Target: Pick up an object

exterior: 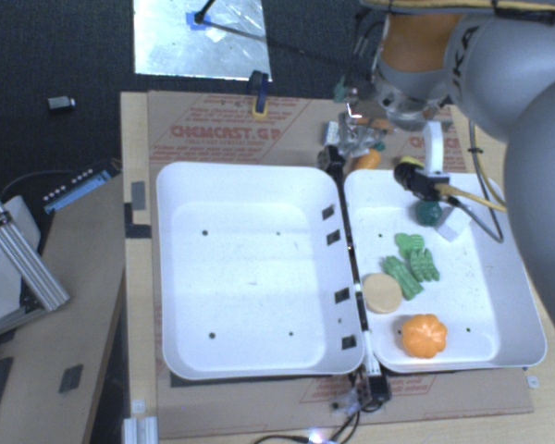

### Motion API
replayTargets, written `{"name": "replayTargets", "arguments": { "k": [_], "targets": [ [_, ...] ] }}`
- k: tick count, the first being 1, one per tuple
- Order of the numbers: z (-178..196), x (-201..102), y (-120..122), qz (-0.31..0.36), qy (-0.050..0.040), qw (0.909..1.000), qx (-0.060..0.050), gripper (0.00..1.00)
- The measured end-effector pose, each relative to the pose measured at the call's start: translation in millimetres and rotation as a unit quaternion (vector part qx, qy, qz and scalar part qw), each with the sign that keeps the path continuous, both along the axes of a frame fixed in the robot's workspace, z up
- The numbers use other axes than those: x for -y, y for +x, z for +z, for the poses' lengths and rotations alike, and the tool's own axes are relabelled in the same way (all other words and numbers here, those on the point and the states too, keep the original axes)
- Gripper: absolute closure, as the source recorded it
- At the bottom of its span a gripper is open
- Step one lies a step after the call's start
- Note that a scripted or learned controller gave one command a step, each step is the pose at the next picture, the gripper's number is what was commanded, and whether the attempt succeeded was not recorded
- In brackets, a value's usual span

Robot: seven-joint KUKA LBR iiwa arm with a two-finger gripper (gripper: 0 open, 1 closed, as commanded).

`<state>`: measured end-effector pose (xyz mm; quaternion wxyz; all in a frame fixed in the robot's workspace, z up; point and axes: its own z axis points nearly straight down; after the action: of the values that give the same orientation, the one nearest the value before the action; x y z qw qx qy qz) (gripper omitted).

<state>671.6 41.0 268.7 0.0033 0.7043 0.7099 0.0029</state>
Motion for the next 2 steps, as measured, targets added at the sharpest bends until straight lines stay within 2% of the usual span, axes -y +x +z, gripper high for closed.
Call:
{"name": "replayTargets", "arguments": {
  "k": [1,2],
  "targets": [
    [152,-50,-2,0.001,0.0025,1.0,0.006,1.0],
    [277,-73,-74,0.001,0.0032,1.0,0.004,1.0]
  ]
}}
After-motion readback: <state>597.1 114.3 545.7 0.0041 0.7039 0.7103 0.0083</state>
